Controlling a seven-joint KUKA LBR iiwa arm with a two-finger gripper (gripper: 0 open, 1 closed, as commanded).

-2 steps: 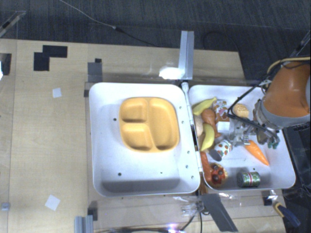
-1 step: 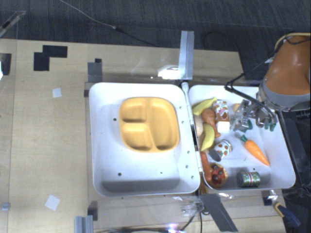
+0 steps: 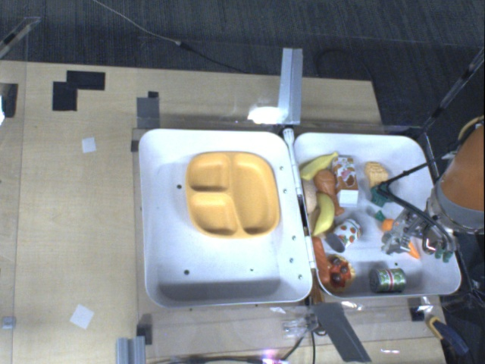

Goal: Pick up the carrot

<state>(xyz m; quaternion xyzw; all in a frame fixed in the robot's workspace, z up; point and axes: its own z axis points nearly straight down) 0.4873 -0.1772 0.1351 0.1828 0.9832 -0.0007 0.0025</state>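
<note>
Right bin (image 3: 447, 283), near edge: green tin can (image 3: 388, 280) on its side; dark red fruit (image 3: 338, 271) in the near-left corner. Mid-right: gripper (image 3: 405, 239), low over the bin floor; whether it is spread or closed cannot be told. Carrot (image 3: 410, 246), orange, partly under the gripper, by the bin's right edge. Beyond: two bananas (image 3: 324, 212), small boxes (image 3: 347, 174), bread roll (image 3: 377, 174) toward the far edge. Left bin (image 3: 163, 226): yellow divided plate (image 3: 230, 193), centre.

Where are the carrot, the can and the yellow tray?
carrot (image 3: 411, 250), camera view, orange tip beside the gripper.
can (image 3: 389, 280), camera view, middle of its side.
yellow tray (image 3: 231, 193), camera view, centre divider.
</note>
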